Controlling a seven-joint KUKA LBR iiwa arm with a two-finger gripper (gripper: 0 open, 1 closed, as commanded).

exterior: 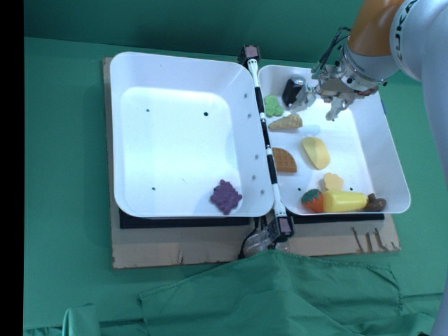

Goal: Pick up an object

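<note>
My gripper [319, 104] hangs over the back of the right bin [371, 140], its two fingers spread open with nothing between them. A black can [291, 89] lies just left of the left finger, close to it or touching. A tan wedge [285, 123] and a green piece [273, 106] sit a little further left and nearer the front. A yellow slice [316, 152] lies in front of the gripper. A purple grape bunch [225, 197] rests in the front right corner of the left bin [140, 75].
The right bin also holds a brown waffle piece [283, 160], a pale yellow piece [333, 182], a red-orange fruit [312, 200], a yellow bottle shape [344, 201] and a brown lump [376, 203] along its front. A black-and-white divider [264, 138] runs between the bins. Green cloth [280, 292] lies in front.
</note>
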